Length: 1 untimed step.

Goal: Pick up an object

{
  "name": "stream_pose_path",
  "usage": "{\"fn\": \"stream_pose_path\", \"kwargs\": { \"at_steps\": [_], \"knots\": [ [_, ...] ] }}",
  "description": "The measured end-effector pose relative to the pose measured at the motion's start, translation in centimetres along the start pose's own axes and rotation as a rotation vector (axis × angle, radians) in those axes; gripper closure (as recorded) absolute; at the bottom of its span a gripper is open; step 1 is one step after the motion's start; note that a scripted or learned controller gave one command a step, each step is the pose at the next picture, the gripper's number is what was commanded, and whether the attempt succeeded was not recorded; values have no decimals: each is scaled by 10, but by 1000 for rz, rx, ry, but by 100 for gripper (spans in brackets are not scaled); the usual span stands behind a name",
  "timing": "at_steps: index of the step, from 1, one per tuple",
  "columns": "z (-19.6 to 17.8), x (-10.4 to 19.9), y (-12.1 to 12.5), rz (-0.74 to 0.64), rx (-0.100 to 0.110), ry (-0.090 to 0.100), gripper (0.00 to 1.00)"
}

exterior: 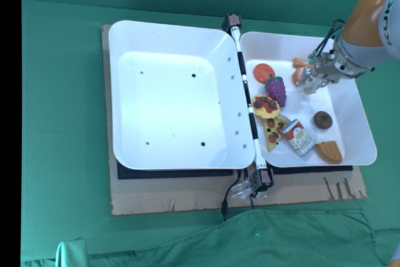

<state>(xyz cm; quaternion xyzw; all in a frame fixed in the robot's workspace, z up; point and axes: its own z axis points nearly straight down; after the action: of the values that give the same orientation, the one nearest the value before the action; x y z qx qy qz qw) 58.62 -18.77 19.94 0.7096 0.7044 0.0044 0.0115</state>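
arm (375,9): cut by right edge | claw (310,81): partly hides orange toy (300,63)

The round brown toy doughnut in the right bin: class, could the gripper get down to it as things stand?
Probably yes. The round brown toy doughnut lies alone on bare white floor of the right bin, apart from its neighbours, with nothing over it, and the gripper hangs just beyond it.

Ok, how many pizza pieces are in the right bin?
2. A round pizza lies near the divider below the grapes, and a pizza slice sits just below it. The gripper may hide other items.
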Motion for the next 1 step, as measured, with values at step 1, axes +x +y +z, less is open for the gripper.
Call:
{"fn": "stream_pose_path", "kwargs": {
  "at_steps": [1],
  "knots": [
    [-58, 8, 2, -6, 12, 6, 100]
  ]
}}
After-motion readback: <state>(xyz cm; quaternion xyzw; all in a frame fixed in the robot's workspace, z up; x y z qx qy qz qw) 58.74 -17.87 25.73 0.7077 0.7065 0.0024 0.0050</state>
